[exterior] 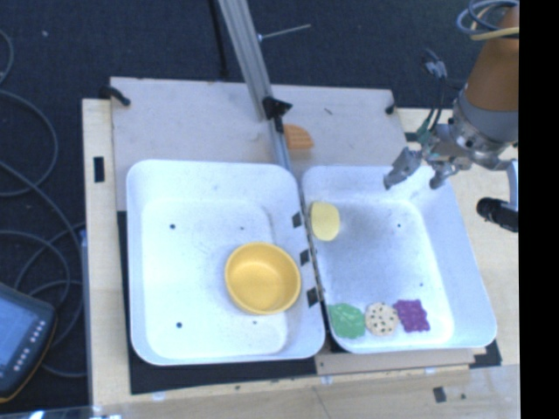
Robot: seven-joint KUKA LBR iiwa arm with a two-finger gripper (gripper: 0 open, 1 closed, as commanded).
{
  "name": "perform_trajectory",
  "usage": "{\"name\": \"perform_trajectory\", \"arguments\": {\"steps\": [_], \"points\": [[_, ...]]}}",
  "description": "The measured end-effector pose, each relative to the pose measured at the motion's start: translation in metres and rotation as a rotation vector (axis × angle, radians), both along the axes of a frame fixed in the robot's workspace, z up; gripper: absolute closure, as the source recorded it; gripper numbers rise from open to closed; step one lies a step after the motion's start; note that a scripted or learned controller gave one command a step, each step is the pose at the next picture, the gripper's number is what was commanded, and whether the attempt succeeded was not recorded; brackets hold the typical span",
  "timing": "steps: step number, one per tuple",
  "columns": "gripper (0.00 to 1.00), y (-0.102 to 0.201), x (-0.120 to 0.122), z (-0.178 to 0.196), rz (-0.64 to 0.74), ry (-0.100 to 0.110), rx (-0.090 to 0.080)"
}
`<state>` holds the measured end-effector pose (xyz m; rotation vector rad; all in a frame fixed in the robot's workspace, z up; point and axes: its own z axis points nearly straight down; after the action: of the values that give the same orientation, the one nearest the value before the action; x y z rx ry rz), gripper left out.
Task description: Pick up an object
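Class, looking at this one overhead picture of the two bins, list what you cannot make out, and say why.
- Orange object behind the bins: partly hidden by the metal pole; its identity is unclear.
- Arm: cut off by the top edge.
- Purple and green items: too small to identify.
- Gripper: blurred.

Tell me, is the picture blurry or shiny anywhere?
In the camera view, the gripper looks a bit soft and blurry; the white bins are bright and washed out; the yellow bowl and the small toys stay fairly clear; the floor around is dark.
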<state>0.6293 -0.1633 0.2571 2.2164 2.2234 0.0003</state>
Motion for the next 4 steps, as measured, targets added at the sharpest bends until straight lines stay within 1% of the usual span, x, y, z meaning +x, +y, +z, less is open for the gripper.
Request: {"name": "perform_trajectory", "arguments": {"steps": [1, 2, 3, 4], "points": [[0.0, 0.0, 0.0, 0.0, 0.001, 0.0, 0.0], [0.0, -0.008, 0.002, -0.045, -0.003, 0.004, -0.001], [0.0, -0.004, -0.007, -0.096, -0.004, 0.006, 0.0], [0.0, -0.012, -0.011, -0.156, -0.005, 0.006, -0.001]]}}
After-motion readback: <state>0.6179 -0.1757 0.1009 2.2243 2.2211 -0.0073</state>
